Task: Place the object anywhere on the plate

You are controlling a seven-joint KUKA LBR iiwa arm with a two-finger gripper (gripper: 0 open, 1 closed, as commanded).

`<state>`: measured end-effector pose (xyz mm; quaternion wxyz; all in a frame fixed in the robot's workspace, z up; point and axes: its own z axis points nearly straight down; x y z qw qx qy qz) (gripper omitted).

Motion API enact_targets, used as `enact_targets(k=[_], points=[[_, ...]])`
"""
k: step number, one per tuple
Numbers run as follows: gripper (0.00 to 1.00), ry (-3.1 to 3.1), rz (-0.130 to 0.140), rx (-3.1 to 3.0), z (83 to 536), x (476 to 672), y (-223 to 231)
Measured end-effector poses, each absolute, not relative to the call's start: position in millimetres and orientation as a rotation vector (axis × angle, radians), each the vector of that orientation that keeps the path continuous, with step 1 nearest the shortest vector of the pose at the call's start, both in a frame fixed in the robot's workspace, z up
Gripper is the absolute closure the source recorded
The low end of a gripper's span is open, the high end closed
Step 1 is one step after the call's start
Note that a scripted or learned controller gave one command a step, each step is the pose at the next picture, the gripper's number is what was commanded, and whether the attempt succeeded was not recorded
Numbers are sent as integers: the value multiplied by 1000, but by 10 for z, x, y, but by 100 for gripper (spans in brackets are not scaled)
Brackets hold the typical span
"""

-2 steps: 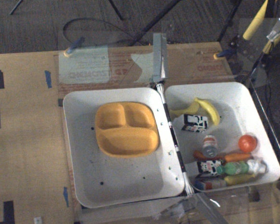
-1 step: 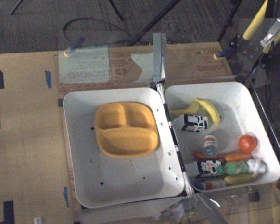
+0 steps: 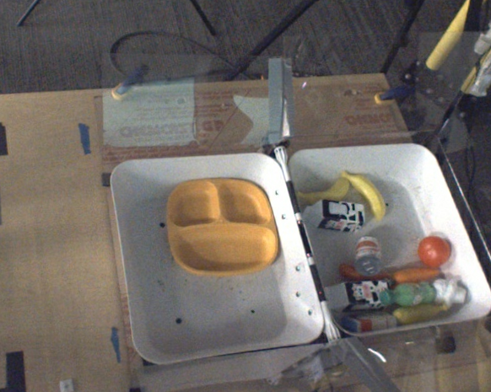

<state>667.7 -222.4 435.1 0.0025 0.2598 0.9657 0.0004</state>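
where the camera view looks down on the desk, two shallow white bins sit side by side, touching along their inner edges. the left bin holds an orange plate with three compartments — two smaller ones toward the far side, one long one nearer the camera — lying flat in the far half of the bin with bare white floor around it. the right bin carries all the loose things: a yellow banana near the far left, a small black-and-white carton just beside it, a small clear bottle near the middle, a red-orange ball toward the right wall, an orange carrot close below the ball, a second black-and-white carton near the front, and a green bottle lying on its side beside that carton; a yellow item along the front wall is too blurred to name. which of these is the task's object cannot be told; all of them lie in the right bin, well apart from the plate. whether the tool is released or clenched cannot be told here.
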Motion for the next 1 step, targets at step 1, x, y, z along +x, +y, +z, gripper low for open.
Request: enact_targets(k=[1], points=[[0, 3029, 2, 815, 4351, 6677, -2225]])
